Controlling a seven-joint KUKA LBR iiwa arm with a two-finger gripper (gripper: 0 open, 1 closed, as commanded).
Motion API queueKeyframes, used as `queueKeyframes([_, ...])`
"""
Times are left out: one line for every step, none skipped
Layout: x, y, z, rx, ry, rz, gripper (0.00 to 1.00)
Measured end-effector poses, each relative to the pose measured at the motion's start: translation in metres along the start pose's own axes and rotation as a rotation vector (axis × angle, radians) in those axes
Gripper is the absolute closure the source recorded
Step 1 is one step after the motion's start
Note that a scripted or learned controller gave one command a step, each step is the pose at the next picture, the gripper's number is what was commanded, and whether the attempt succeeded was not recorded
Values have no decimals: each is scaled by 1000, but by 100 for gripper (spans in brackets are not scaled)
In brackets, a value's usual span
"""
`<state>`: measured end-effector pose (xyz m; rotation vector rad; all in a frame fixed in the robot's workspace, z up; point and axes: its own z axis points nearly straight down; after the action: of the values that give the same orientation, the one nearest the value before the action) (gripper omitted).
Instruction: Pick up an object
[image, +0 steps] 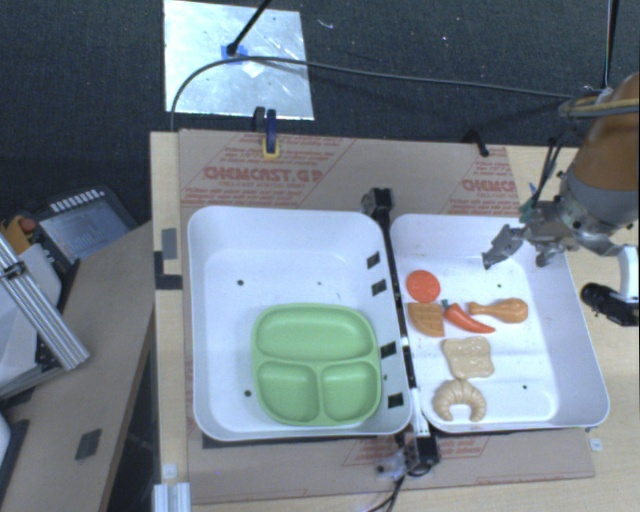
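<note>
The right bin (570, 340) holds toy food: a red tomato (423, 285), an orange wedge (427, 319), a red-orange carrot (467, 318), a tan drumstick (500, 310), a pale toast slice (468, 357) and a croissant (460, 399). My gripper (524, 246) hovers over the bin's far right part, above and to the right of the food. Its two dark fingers (499, 247) stand spread apart with nothing between them. The grey arm with its orange band (605, 150) comes in from the right.
The left bin (230, 250) carries a green divided plate (316, 363) near its front. A black clip strip (390, 300) runs between the bins. A cable arcs over the cardboard behind, and grey equipment sits on the bench at the far left.
</note>
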<state>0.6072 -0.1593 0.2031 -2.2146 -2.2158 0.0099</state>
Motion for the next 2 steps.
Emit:
queueKeyframes([0,3,-7,-12,-2,-3,0])
queueKeyframes([-3,-6,45,-9,-2,-1,0])
